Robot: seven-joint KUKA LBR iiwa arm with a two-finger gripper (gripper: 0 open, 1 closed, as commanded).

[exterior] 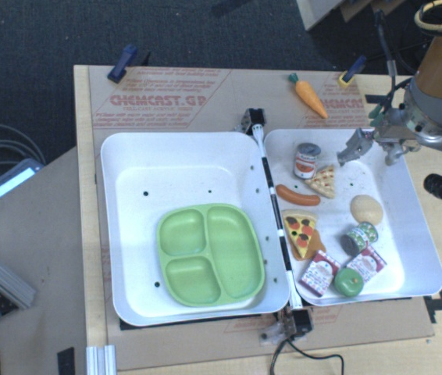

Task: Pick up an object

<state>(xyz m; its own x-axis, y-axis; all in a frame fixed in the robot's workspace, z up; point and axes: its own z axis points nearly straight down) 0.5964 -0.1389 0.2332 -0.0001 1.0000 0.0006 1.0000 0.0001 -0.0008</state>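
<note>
Two shallow white bins sit side by side on the wooden surface (88, 209), both of smooth moulded plastic with rounded corners. The left bin (127, 170) holds a pale green tray (209, 254), glossy, with three rounded compartments. The right bin (408, 225) holds small toy foods: a cylindrical can (307, 161) with a red label standing upright, a triangular cracker wedge (323, 182) just beside it, a smooth orange-red sausage (298, 196) lying flat, a pizza slice (302, 234) near the dividing wall, a rounded beige bun (366, 209), a small green-grey tin (359, 237) on its side, two red-and-white packets (319, 274) and (368, 264), and a green ball (348, 283) touching them. An orange carrot (311, 98) lies on the surface outside the bins, above the right one.

The arm (440, 76) comes in from the right, grey metal under an orange band. Its fingers (355, 147) hang over the upper part of the right bin, near the can and wedge; nothing is seen between them, and I cannot tell whether they are spread or pressed together.
</note>
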